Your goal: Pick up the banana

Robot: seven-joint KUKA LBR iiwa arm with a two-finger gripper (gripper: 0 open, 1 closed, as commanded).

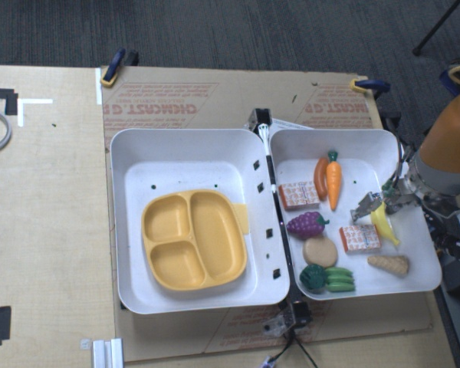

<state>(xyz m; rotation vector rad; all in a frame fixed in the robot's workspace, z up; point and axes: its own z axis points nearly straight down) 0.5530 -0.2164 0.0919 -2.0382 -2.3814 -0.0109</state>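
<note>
The banana point(386, 228) is a small yellow toy lying at a slant near the right side of the right bin point(353, 146). My gripper point(378, 205) reaches in from the right and hangs low just over the banana's upper end. Its fingers stand open, one silvery fingertip point(363, 208) to the banana's left. Nothing is held between them. The arm's grey wrist and orange band point(449, 140) cover the bin's right rim.
The right bin also holds a carrot point(333, 182), two small red-and-white boxes point(299, 195) point(359, 238), purple grapes point(307, 224), a brown round piece point(320, 251), green vegetables point(327, 279) and a tan cone point(389, 264). A yellow divided plate point(194, 238) lies in the left bin point(130, 205).
</note>
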